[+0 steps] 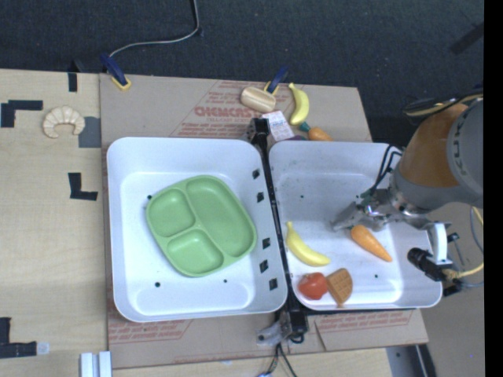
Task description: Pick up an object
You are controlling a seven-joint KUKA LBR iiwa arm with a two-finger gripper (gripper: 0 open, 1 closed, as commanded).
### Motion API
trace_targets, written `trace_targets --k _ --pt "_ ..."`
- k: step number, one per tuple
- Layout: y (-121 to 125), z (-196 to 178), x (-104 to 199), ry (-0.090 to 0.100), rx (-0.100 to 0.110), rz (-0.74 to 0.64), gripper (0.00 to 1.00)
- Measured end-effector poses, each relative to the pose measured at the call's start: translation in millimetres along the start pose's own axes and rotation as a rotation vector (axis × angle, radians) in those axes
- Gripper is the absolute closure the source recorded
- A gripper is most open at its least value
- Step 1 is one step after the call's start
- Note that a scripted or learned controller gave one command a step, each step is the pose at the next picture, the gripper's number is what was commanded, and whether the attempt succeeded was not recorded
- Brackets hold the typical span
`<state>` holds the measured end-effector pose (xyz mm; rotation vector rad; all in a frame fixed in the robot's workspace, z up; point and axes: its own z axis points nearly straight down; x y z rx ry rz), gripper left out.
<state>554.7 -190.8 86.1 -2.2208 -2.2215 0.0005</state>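
Cardboard covers the bench under two white bins. My gripper (351, 219) sits low in the right bin (314, 171), fingers slightly parted and empty, just beside the carrot (371, 243). I'd centre over it before closing, avoiding the banana (305, 247).

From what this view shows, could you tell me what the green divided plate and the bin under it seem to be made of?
The green divided plate looks like moulded plastic with a matte finish: uniform colour, rounded compartment ridges, soft sheen. The left bin looks like thin, smooth white plastic with a faint gloss, judging by its rounded rim and corners. Neither can be confirmed by look alone.
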Motion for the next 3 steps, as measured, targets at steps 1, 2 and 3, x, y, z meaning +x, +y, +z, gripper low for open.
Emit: trace_targets --k 1,2,3 --pt "1 -10 -1 -0.004 -0.006 0.001 1.00" --pt "-63 -2 42 -0.009 -0.027 -0.002 1.00" --pt "-17 -98 128 0.001 -0.001 -0.002 1.00"
